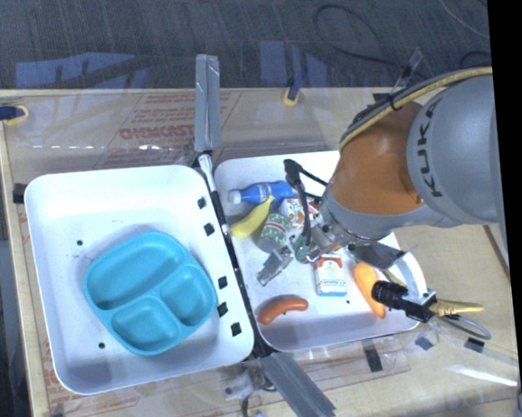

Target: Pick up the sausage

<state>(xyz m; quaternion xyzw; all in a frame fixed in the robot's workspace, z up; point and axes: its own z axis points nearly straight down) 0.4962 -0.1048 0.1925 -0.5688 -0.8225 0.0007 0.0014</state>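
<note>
The sausage (282,308), reddish-brown and slightly curved, lies on the floor of the right bin (345,336) near its front left corner. My gripper (275,265) hangs low over the bin's left half, a short way behind the sausage and apart from it. The grey arm with its orange band (376,179) comes in from the right and hides the bin's back right part.
A yellow banana (251,218), a blue bottle (260,194), a crumpled wrapper (285,228), a small white box (331,277) and an orange carrot (368,289) crowd the right bin. A blue divided plate (150,290) sits in the left bin (52,203).
</note>
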